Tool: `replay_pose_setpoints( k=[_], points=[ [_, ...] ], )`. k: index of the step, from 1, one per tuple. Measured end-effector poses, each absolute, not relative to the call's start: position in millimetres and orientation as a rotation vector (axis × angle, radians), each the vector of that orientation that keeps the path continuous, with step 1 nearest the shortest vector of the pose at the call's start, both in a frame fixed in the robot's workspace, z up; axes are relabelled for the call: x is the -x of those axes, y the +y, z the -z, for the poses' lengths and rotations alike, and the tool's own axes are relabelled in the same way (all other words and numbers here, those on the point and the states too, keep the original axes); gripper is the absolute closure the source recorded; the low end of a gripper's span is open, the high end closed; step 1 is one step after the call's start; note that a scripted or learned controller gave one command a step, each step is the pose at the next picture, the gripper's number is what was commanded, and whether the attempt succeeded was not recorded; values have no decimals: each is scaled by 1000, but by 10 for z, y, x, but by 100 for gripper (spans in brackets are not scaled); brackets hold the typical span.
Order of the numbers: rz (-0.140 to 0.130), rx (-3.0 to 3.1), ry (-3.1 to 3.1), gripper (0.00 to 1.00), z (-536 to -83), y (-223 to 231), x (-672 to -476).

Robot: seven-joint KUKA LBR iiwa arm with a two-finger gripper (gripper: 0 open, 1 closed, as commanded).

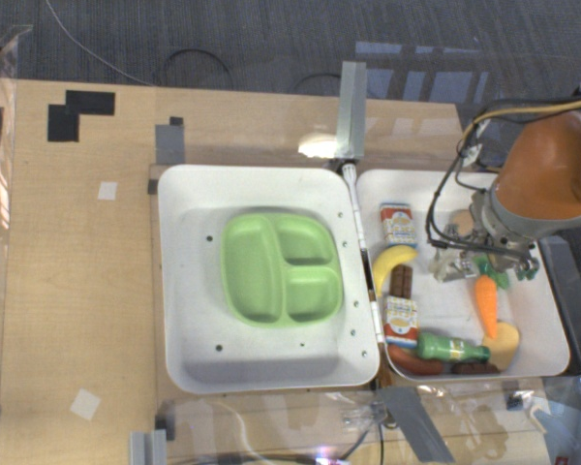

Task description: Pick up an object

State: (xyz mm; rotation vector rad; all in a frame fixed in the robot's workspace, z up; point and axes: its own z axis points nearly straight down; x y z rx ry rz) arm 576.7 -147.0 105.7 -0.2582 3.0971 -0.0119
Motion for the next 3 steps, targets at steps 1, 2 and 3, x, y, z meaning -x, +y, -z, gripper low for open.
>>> replay_pose_setpoints(
  k=[1,2,3],
  points=[
    [15,649,3054,100,-2857,-1845,-5909],
    [3,411,3099,100,-3500,-1318,-6388],
    [6,637,3066,100,-3274,-2067,-6699]
  ],
)
